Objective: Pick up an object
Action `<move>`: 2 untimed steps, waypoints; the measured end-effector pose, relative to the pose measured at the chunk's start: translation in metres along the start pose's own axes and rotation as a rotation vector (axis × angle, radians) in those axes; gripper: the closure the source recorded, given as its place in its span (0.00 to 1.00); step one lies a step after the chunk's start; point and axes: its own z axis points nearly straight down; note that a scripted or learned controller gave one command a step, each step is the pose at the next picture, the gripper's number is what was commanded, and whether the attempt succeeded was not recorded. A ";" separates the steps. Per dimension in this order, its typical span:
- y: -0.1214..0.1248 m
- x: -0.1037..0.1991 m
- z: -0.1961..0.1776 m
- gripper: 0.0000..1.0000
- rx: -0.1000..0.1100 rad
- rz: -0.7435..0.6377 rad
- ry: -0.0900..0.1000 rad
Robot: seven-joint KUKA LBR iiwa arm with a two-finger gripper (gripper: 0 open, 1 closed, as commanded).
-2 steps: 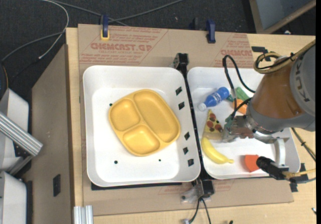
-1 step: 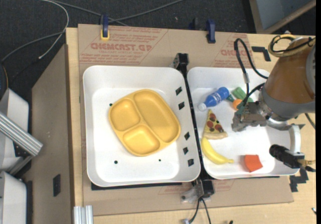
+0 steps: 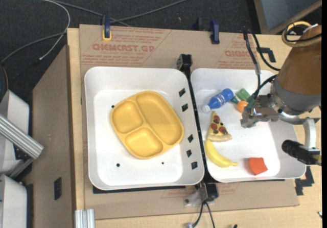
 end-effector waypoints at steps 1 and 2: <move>0.001 0.000 -0.019 1.00 0.002 0.000 0.001; 0.014 0.058 -0.028 1.00 0.003 -0.004 0.002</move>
